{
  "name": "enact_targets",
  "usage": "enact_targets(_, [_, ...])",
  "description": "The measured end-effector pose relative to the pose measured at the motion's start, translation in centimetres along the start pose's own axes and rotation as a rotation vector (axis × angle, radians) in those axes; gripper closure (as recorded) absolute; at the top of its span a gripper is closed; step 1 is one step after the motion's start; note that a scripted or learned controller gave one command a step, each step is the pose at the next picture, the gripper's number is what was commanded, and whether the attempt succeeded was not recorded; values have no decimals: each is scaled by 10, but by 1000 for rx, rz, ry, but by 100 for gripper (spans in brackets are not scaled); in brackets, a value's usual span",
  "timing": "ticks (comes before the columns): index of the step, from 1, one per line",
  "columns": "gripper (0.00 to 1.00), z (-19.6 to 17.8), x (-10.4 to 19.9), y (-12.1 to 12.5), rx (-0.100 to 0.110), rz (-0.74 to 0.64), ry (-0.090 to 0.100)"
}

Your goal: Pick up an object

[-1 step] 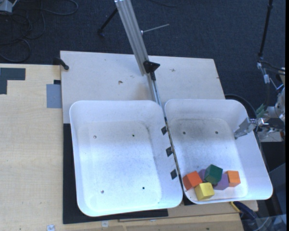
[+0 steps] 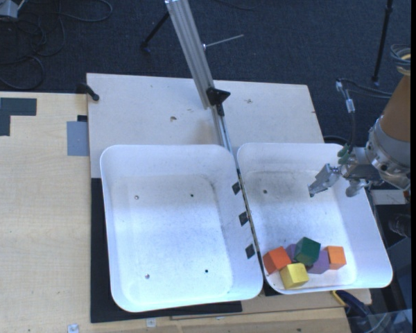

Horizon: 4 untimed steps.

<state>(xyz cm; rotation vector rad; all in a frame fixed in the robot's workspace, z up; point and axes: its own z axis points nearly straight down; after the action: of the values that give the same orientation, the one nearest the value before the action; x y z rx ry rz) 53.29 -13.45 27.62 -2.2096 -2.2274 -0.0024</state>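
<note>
The jaws cannot be made out clearly enough to tell whether they stand open or closed, and nothing shows between them. The grey two-finger gripper [image 2: 331, 180] hangs over the right shallow white plastic bin [image 2: 277, 159], near its right rim and well apart from the blocks. In that bin's near corner lies a tight cluster: an orange wooden cube [image 2: 276, 259], a yellow cube [image 2: 294, 275], a dark green cube [image 2: 308, 249], a purple block [image 2: 321, 263] and a second orange cube [image 2: 336, 257]. The left white bin [image 2: 118, 186] sits alongside.

The arm [image 2: 395, 127] reaches in from the right — its end effector [image 2: 335, 182] hangs low, wrist tilted leftward.
</note>
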Motion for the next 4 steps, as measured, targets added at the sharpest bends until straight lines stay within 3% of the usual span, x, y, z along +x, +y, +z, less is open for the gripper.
enact_targets(1, [0, -8, 43, 12, -1, 3, -2])
enact_targets(2, [0, -48, 42, 36, -5, 7, -5])
enact_targets(3, [0, -12, 4, 65, 1, 11, -6])
enact_targets(4, [0, -8, 8, 87, -2, 4, -5])
